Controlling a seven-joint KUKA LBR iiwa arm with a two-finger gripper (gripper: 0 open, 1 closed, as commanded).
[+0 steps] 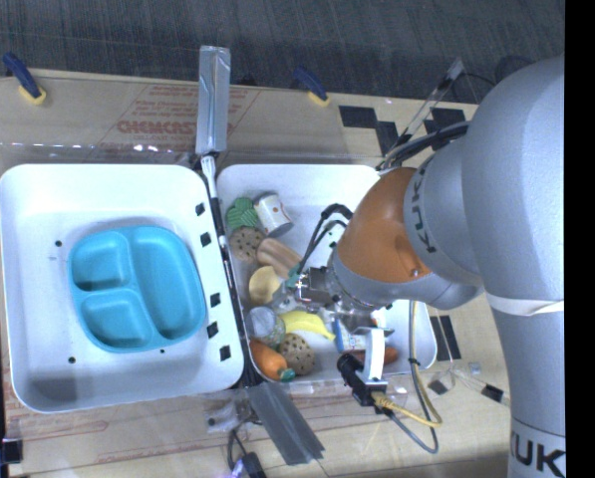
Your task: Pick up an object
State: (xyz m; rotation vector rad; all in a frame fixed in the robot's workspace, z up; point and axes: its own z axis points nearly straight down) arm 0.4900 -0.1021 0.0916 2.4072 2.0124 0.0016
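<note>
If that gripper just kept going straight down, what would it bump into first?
Probably the yellow banana in the right bin: the gripper hangs right over it, pointing down. Depth is hard to judge from above, so the brown speckled ball beside it is possible too.

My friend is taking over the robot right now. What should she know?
Gripper: low in the right bin, over the toy pile; whether its fingers are open or shut can't be seen, and nothing shows between them.
Things: yellow banana right beside the gripper, carrot and brown cookie toward the near edge, a tin can and green toy toward the far edge. Blue tray sits in the left bin.
Done: arm is down at the pile.
Left: grab one thing and lift it.
</note>
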